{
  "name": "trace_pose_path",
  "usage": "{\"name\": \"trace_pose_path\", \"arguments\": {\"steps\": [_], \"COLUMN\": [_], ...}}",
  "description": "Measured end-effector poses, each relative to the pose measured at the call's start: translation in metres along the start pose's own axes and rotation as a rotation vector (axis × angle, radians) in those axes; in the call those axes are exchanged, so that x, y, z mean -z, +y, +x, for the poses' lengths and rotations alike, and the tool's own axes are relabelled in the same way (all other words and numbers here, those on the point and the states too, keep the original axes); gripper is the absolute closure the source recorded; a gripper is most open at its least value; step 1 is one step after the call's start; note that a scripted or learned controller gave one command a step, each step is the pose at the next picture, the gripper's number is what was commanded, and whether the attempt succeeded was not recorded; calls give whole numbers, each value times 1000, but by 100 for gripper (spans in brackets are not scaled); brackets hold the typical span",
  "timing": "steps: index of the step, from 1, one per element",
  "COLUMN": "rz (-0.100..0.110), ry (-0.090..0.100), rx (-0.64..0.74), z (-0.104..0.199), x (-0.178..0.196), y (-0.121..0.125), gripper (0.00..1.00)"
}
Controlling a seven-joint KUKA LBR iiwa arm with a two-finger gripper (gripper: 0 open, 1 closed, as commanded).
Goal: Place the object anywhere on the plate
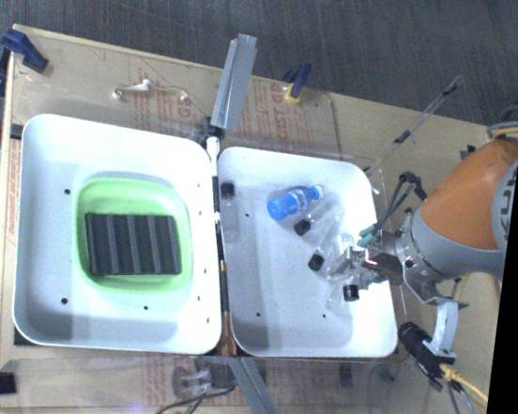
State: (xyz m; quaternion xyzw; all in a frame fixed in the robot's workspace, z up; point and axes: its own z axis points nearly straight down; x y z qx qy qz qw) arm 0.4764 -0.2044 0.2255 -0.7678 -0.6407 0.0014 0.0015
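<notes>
A clear plastic bottle with a blue end [294, 202] lies tilted in the upper middle of the right bin [254, 314]. A green plate [137, 197] sits in the left bin [40, 220], and a dark ridged block [132, 243] covers its middle. My gripper [334, 277] hangs low over the right side of the right bin, just below and to the right of the bottle. Its two black fingertips [316, 262] stand apart, so it is open, and I see nothing held between them. The bottle's clear body reaches toward the nearer fingertip.
A small black piece [228, 190] lies by the right bin's left wall. The raised rims of the two bins meet along the centre divider [215, 196]. Cables and a yellow connector [450, 373] trail below the arm's wrist at the right.
</notes>
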Motion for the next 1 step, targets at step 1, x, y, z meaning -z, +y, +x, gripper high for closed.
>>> {"name": "trace_pose_path", "arguments": {"steps": [1], "rz": [0], "ry": [0], "rx": [0], "z": [0], "x": [0], "y": [0], "gripper": [0]}}
